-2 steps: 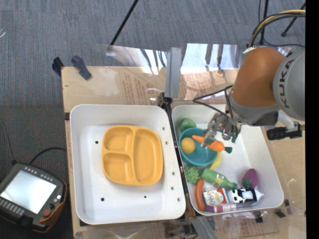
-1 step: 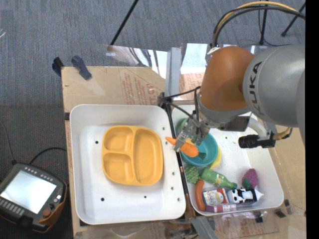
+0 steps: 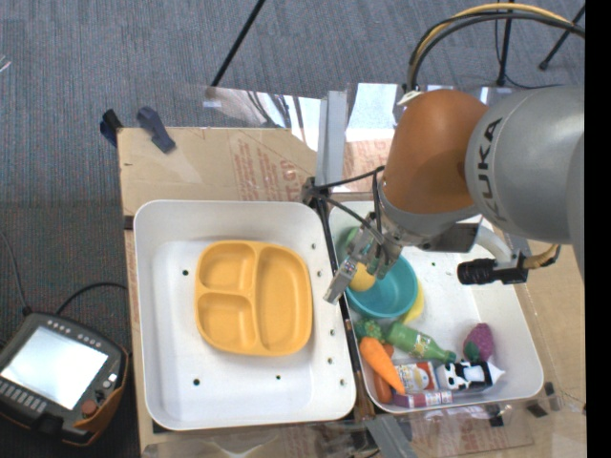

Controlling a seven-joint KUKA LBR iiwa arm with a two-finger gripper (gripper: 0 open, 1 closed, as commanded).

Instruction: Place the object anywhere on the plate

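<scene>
My tool, finger state indeterminate, hangs over the teal bowl right of centre; the yellow plate at centre-left bears nothing, so placement remains outstanding.

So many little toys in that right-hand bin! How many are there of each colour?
Teal bowl: 1
Yellow item in the bowl: 1
Green bottle: 1
Orange carrot: 1
Purple piece: 1
Black-and-white cow: 1
White labelled packet: 1
Total: 7

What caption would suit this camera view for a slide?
KUKA arm's gripper above the teal bowl in the right bin; yellow divided plate waits in the left bin.
</scene>
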